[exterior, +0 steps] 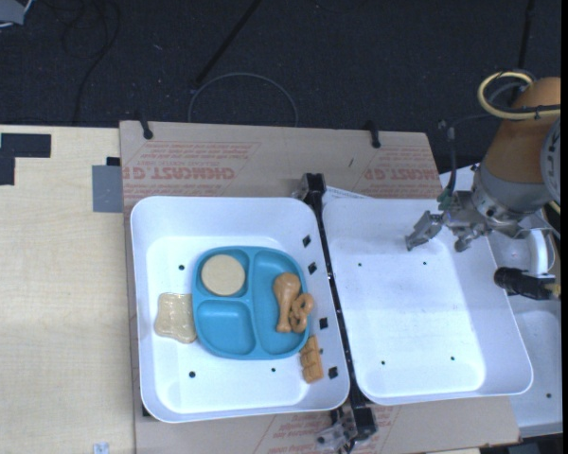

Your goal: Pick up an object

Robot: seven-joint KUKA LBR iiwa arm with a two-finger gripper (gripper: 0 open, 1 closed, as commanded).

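Nearest the camera, a tan block (311, 359) lies on the left bin (161, 386) floor beside the blue tray (232, 329). The tray carries a round biscuit (222, 274) and a drumstick (288, 301); a pale toast piece (175, 317) touches its left edge. Farther off, the gripper (442, 232) hovers over the right bin (426, 329), fingers spread, carrying nothing. No pick accomplished; approach, grasp and lift all remain.

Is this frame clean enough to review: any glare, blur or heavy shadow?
Camera view: even lighting, with soft shadows inside the left bin; the right bin looks bright but not blown out; the blue tray and its food read clearly; the tool is small and slightly soft, its detail hard to read.
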